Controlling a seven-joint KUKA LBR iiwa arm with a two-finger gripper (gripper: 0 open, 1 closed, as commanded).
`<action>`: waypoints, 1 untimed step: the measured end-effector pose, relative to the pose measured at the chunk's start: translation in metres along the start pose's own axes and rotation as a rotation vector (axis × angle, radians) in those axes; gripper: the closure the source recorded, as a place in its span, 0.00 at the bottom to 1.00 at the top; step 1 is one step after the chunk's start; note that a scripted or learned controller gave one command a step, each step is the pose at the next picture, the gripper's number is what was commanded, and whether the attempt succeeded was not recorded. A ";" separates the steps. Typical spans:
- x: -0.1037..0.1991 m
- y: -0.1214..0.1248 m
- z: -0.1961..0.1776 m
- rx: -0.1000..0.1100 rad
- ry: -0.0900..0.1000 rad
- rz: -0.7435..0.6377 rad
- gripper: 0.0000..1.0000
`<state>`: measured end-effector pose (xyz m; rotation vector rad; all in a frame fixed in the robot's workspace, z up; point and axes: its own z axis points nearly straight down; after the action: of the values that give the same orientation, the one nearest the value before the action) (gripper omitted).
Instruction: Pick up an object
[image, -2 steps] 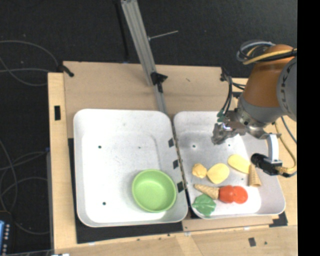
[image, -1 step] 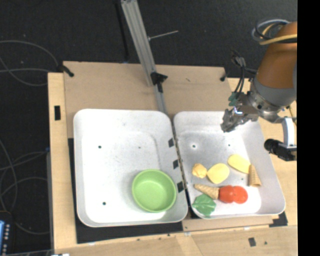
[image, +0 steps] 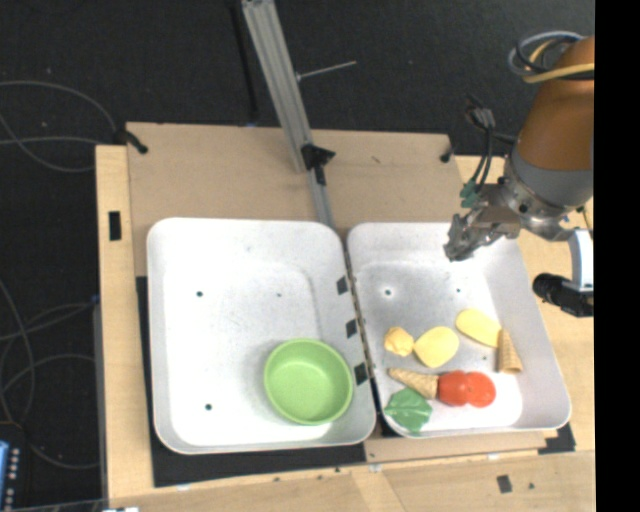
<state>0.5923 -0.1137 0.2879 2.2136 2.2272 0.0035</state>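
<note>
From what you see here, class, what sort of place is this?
Probably a robot lab test bench: a robot arm with a pincer reaches over two white bins, toy food fills the right one, and cables trail across the dark floor.

My gripper (image: 462, 243): fingers too small and dark to resolve.
My arm (image: 555, 130): cut off at the right edge.
Green piece (image: 408, 410): shape unclear, near right bin's rim.

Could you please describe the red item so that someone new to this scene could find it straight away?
Look in the right bin, at the cluster of small items along its near edge. The red tomato-like piece lies there between a green leafy piece and an ice-cream cone. It is the only red thing among yellow, tan and green neighbours.
</note>
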 end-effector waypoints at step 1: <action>0.047 -0.011 0.001 0.002 0.000 0.000 1.00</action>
<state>0.5810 -0.0667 0.2874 2.2147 2.2281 0.0015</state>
